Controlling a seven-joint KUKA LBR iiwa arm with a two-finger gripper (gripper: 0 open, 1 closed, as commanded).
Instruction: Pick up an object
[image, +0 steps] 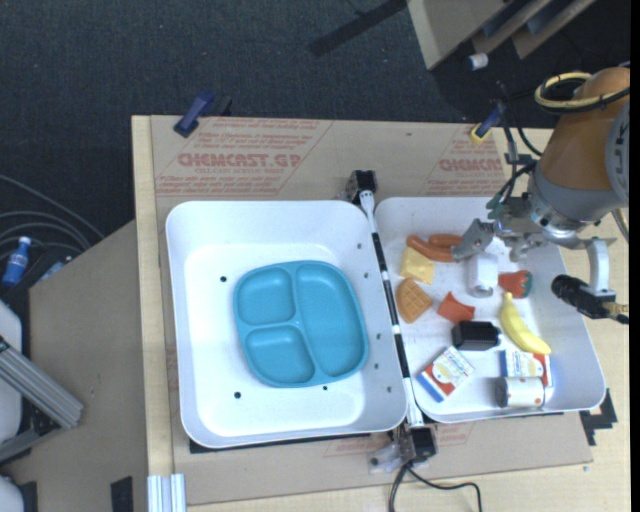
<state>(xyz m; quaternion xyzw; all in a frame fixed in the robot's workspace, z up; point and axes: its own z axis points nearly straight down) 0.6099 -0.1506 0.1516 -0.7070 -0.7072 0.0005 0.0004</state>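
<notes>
My gripper (483, 272) hangs low over the back middle of the right bin (585, 385), on the grey arm that reaches in from the right. Just left of it lie an orange-red sausage (434, 245) and a yellow cheese wedge (418, 266). A small red piece with a green tip (515, 283) sits right beside it. Further forward are a brown waffle piece (413, 298), a red chunk (455, 307), a black block (475, 334), a banana (522, 326), a small carton (447, 372) and a white box (523, 379).
The left bin (190, 300) holds a blue divided plate (298, 322). A black rail with clamps runs between the two bins. Cables hang behind the arm at the back right. The bench is brown board.
</notes>
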